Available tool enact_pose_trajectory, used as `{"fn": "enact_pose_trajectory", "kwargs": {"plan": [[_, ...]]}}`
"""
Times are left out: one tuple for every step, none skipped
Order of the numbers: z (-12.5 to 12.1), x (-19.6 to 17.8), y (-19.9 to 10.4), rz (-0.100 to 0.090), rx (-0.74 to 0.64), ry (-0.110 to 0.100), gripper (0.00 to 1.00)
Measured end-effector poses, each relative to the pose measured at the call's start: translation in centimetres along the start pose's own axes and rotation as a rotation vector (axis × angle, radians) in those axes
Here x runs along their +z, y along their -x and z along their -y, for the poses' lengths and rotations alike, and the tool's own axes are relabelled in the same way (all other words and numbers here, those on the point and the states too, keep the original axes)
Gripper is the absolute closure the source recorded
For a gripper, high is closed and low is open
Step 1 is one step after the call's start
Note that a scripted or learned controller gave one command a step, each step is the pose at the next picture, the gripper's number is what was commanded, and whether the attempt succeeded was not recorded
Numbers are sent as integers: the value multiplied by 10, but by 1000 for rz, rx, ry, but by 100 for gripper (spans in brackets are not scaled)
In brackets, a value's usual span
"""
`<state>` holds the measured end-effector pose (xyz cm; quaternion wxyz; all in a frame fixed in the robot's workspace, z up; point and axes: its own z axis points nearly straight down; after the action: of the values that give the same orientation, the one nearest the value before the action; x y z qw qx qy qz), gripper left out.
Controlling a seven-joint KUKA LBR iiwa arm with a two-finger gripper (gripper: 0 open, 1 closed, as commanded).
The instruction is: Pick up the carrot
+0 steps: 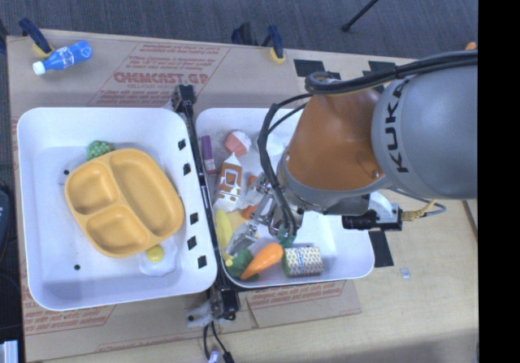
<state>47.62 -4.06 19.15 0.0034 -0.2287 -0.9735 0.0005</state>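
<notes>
The carrot (262, 259) is orange with a green top and lies near the front edge of the right bin (357, 260), tilted with its green end to the lower left. My gripper (273, 222) hangs just behind and above the carrot, under the arm's orange band. Nothing shows held in it. The arm's body hides the middle and right of this bin.
Around the carrot lie a patterned can (303, 260), a yellow item (223, 228), a white carton (230, 179) and a pink piece (236, 142). The left bin (49, 280) holds a yellow divided plate (122, 199), a green toy (99, 148) and a fried egg (154, 255). A blue bottle (65, 55) lies on the bench.
</notes>
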Motion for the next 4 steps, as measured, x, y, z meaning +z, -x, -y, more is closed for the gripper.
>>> {"fn": "enact_pose_trajectory", "kwargs": {"plan": [[4, 0, 2, 0, -339, -1, 0], [9, 0, 4, 5, -616, 0, 0], [19, 0, 15, 7, -577, 1, 0], [10, 0, 13, 8, -1228, -2, 0]]}}
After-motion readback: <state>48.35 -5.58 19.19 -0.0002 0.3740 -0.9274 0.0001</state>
